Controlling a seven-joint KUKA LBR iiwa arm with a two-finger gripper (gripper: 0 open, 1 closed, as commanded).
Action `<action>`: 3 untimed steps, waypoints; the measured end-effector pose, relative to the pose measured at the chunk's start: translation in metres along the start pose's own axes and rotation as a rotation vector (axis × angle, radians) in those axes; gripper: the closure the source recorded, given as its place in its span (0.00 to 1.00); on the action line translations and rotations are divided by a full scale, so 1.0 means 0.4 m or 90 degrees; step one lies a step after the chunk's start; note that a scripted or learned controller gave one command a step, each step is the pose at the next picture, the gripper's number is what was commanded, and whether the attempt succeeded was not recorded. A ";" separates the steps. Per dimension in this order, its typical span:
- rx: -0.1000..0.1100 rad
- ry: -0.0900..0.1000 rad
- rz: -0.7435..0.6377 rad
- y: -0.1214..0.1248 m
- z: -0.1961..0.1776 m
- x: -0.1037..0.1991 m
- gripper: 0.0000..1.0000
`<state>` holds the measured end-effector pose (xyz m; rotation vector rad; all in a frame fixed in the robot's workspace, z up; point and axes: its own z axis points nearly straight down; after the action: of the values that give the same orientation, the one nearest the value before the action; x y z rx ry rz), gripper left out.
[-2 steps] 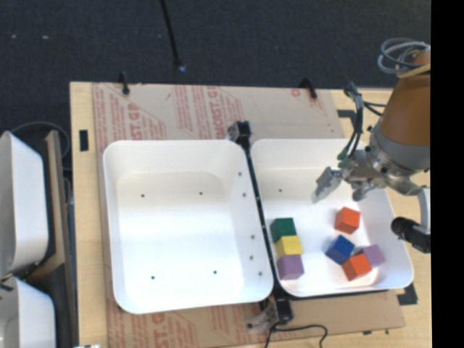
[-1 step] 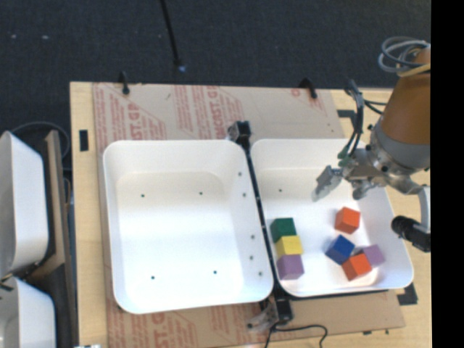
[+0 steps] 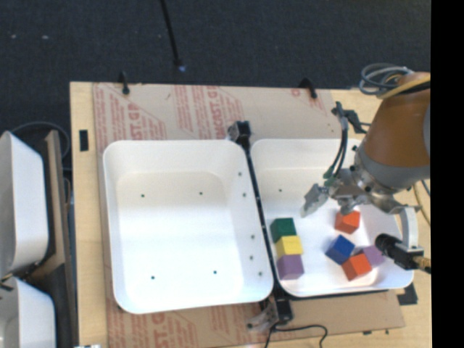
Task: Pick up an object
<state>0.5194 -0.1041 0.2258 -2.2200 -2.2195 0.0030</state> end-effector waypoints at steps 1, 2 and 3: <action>0.001 0.000 0.000 0.000 0.155 0.008 0.00; -0.005 -0.001 0.000 -0.008 0.209 0.009 0.00; -0.003 0.000 0.001 -0.009 0.187 0.008 1.00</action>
<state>0.5156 -0.1010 0.1509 -2.2246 -2.2207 -0.0023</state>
